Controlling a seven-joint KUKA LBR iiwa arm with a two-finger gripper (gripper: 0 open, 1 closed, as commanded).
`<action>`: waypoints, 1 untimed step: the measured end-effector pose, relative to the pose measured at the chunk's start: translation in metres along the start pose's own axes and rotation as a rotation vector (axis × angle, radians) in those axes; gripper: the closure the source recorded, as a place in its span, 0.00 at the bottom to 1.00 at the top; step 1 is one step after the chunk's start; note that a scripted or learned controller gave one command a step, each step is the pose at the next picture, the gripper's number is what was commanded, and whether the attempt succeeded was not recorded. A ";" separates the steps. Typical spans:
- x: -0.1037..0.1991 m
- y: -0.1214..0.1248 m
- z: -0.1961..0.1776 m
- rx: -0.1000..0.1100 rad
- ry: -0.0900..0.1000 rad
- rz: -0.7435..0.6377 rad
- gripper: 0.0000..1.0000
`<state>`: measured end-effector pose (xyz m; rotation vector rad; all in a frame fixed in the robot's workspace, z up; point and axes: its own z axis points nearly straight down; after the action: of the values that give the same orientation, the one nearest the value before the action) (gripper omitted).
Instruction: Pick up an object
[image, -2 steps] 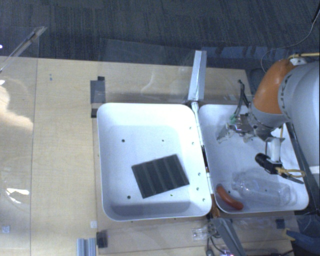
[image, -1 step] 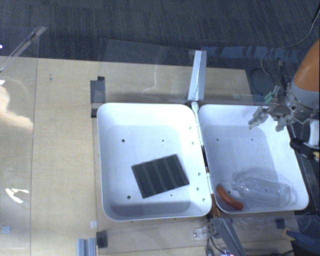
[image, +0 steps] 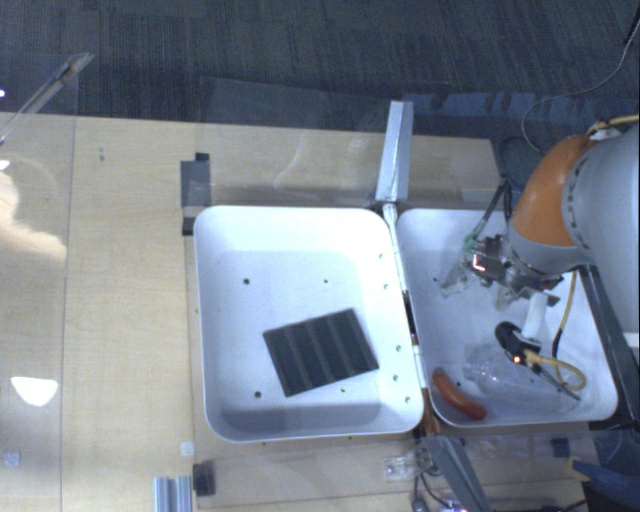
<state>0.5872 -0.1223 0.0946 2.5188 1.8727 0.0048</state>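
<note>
You have the arm (image: 605, 200) reaching in from the right over the right bin (image: 440, 225), with its orange band (image: 545, 195) just above the wrist. The gripper (image: 472, 266) sits over the upper middle of that bin, but it is small and blurred from this angle, so you cannot tell how far it is open or whether it has hold of anything. Your possible picks lie apart from it. A red sausage-shaped thing (image: 458, 396) lies in the right bin's near left corner, close to the wall. Just beside it, toward the bin's middle, you can make out a faint clear thing (image: 488, 375), too indistinct to name. In the left bin (image: 203, 300), a dark ribbed panel (image: 320, 352) lies flat, turned at a slant, in the near half.
</note>
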 end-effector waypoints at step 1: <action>-0.061 0.057 0.000 -0.005 -0.002 -0.414 0.00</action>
<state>0.6242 -0.1970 0.0949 2.0760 2.3468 0.0056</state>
